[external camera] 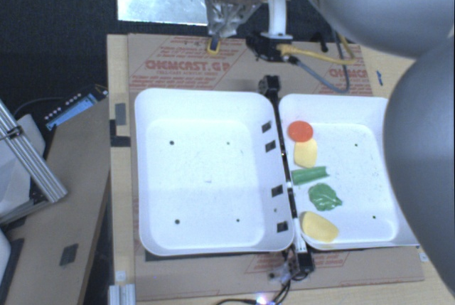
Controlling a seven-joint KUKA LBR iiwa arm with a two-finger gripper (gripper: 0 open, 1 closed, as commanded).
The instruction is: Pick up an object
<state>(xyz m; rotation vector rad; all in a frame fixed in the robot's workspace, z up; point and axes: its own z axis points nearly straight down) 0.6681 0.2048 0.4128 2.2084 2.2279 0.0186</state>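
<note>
The right bin (359, 175) holds several small items along its left side: an orange-red disc (300, 131), a pale yellow piece (306, 152), a green bar (309, 174), a green leafy piece (324, 197) and a yellow lump (319, 227) at the front. My gripper (223, 25) hangs high at the top of the camera view, over the cardboard behind the left bin (206, 175). It is far from all the items, and I see nothing in it.
Brown printed cardboard (185, 65) lies under both bins, with a small yellow bit (213, 47) on it just below the gripper. The grey arm (419, 119) covers the right bin's far right. A metal frame (28, 161) stands at the left.
</note>
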